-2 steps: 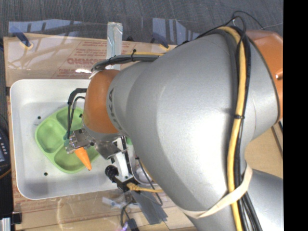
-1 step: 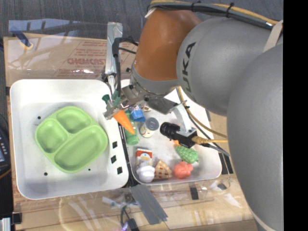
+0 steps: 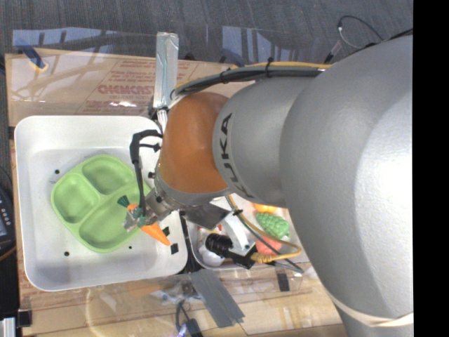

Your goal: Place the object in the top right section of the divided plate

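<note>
Beside one green plate (image 3: 95,201), one carrot (image 3: 156,231).

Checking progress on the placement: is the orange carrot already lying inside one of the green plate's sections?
No: the carrot sits at the green plate's lower right rim by the gripper, mostly on the white bin floor.

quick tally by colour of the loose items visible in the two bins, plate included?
Green: 2, the divided plate in the left bin and a bumpy green toy in the right bin.
Orange: 1, a carrot-like object at the gripper, over the plate's edge.
Pink: 1, a piece below the green toy, partly hidden by the arm.
Total: 4 visible.
</note>
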`<state>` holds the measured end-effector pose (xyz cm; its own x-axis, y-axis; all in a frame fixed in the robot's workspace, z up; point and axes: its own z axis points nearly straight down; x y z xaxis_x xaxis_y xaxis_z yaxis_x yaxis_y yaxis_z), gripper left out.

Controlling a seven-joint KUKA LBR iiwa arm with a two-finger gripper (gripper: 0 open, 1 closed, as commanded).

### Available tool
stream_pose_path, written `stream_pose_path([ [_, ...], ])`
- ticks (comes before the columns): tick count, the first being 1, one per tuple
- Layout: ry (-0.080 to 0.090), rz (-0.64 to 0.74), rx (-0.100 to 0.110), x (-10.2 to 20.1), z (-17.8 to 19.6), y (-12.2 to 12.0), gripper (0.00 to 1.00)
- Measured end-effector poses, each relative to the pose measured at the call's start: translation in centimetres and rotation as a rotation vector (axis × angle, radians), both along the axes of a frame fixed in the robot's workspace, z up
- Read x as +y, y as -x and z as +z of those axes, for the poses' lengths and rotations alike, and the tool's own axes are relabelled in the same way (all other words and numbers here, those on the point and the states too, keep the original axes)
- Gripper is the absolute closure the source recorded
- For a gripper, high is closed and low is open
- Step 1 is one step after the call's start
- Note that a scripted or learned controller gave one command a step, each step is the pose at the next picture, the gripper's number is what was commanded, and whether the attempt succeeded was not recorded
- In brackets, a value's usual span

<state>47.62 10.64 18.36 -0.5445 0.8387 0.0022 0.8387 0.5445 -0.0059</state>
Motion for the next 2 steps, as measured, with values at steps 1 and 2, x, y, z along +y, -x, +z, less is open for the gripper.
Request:
stream_pose_path([
  [1,-0.002,-0.046,-0.009,-0.4,14.1,-4.2,1.00],
  [2,0.000,0.128,0.001,3.2,2.2,-1.0,1.00],
])
